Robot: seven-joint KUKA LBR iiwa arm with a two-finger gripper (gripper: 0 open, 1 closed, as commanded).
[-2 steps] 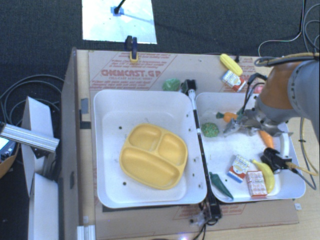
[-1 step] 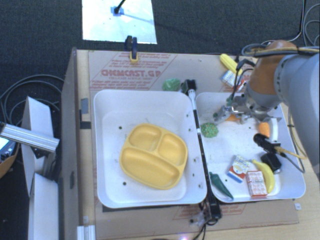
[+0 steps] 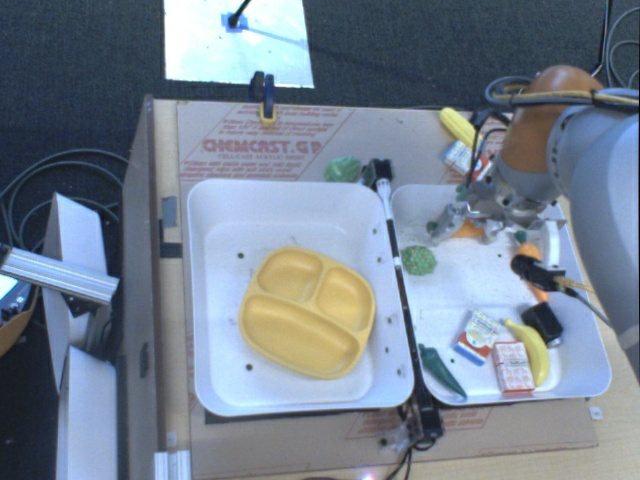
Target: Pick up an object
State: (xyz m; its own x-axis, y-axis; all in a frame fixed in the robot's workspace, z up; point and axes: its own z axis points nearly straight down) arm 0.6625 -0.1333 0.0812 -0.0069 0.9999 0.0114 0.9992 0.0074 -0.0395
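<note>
My gripper [image 3: 463, 220] hangs low over the far left part of the right bin [image 3: 590, 368]. An orange thing [image 3: 464, 232] shows right under it, partly covered by the gripper. A green lumpy thing [image 3: 418, 260] lies just in front, by the bin's left wall. At the near end of the bin lie a dark green pepper [image 3: 440, 371], a small carton [image 3: 478, 336], a red and white box [image 3: 512, 366], a banana [image 3: 531, 348] and a small black thing [image 3: 543, 324].
A yellow divided plate [image 3: 308, 311] lies in the left bin [image 3: 215, 268]. Behind the bins, on the cardboard, sit a green thing [image 3: 343, 169], a yellow thing [image 3: 457, 125] and a small packet [image 3: 460, 156]. A clamp [image 3: 263, 96] grips the far edge.
</note>
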